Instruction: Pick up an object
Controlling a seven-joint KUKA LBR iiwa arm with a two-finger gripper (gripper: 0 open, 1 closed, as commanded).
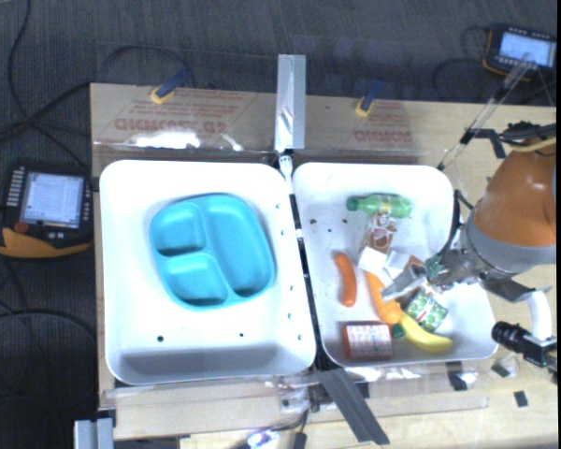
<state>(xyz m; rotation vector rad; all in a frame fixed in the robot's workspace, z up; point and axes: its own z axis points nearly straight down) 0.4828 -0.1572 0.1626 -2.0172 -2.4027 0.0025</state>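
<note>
The gripper [419, 286] sits low in the right bin [439, 187], over a tight cluster of toys; whether its fingers are spread or closed, or have anything between them, I cannot tell.

Just below the fingers lie a yellow banana [428, 338] and a green-and-white packet [432, 312], touching each other. The banana looks light, stiff and smooth, so it may slip; its middle, taken across the curve, seems the best hold. Left of the fingers are a small orange carrot [386, 305] and an orange sausage [347, 279], and a red-brown can [367, 340] lies low left.

Beyond the fingers lie a brown carton [381, 231] and a green bottle [380, 204], with bare floor around them.

The near wall crowds the banana; lifting straight up seems safest. The left bin [122, 251] holds a blue tray [211, 249].
</note>
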